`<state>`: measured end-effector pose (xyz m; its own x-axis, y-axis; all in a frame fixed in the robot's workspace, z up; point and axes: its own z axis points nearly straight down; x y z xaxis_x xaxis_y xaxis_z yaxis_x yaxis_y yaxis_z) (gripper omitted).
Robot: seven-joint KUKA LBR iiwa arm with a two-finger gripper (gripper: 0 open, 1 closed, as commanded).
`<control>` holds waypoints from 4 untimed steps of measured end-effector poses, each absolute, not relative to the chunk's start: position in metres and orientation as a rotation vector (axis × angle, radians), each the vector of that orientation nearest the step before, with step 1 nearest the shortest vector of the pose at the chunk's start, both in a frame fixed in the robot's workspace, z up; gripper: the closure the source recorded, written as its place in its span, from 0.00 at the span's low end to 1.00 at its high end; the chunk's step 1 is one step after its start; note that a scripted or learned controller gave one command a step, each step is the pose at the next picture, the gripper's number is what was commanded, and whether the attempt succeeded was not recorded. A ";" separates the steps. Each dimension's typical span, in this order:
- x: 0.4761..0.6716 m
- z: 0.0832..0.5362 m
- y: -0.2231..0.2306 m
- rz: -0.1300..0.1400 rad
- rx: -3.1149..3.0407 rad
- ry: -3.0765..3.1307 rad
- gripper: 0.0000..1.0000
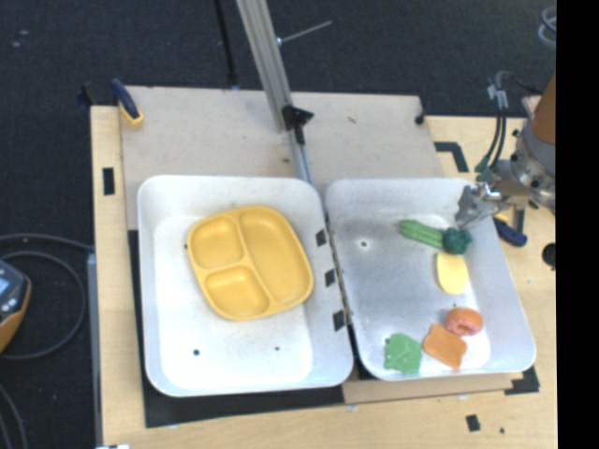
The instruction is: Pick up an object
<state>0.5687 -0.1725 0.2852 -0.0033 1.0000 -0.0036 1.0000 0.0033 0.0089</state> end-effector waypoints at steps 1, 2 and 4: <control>0.564 0.286 -0.128 0.002 2.213 2.227 1.00; 0.563 0.282 -0.074 0.001 2.214 2.228 1.00; 0.544 0.265 0.015 0.001 2.214 2.230 1.00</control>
